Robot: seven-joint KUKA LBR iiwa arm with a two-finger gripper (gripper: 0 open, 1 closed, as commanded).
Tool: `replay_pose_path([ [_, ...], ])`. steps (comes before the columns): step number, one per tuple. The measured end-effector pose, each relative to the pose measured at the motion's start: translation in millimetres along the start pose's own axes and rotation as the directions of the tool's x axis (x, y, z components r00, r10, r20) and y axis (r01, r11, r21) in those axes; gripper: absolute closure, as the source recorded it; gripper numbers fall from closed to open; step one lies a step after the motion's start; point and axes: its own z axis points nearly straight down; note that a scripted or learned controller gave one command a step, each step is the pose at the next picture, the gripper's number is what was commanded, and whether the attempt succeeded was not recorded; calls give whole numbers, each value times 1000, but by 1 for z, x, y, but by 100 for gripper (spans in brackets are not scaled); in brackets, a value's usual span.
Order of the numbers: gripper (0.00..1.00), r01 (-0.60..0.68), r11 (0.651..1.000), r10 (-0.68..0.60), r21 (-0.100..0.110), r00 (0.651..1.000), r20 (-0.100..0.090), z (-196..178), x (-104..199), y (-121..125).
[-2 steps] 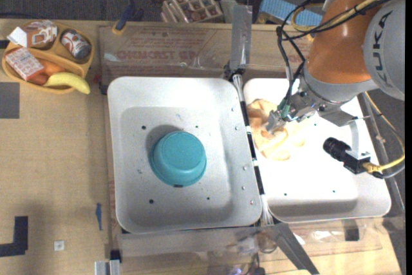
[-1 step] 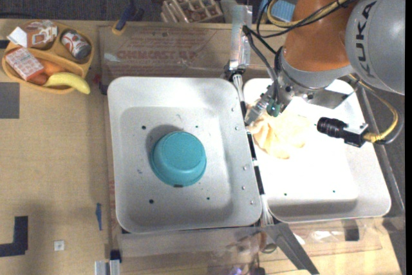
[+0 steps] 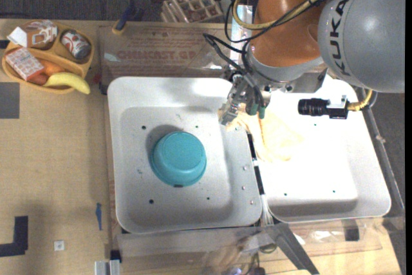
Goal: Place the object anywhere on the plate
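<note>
Pincer (image 3: pixel 239 107) between bins, teal plate (image 3: pixel 179 158) left, banana tray (image 3: pixel 46 60) beyond

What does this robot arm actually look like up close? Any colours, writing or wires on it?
The arm has a rounded, glossy grey shell with dark "KUKA" lettering on its side. Next to that sits a shiny orange band. Yellow and black cables loop over the outside. At the tip, the end effector is a small metallic piece with thin wires running along it.

Inspection of legible markings: my arm (image 3: pixel 367 29) carries the brand "KUKA" in dark letters on its grey housing, at far right, read sideways. Faint reddish print on the cardboard (image 3: pixel 161 51) beyond the left bin cannot be read.
</note>
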Motion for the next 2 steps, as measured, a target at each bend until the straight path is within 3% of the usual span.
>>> replay_pose_path([
  [1, 100, 377, 926, -377, -1, 926, 0, 0, 4, 27],
  [2, 0, 377, 926, -377, -2, 926, 0, 0, 4, 27],
])
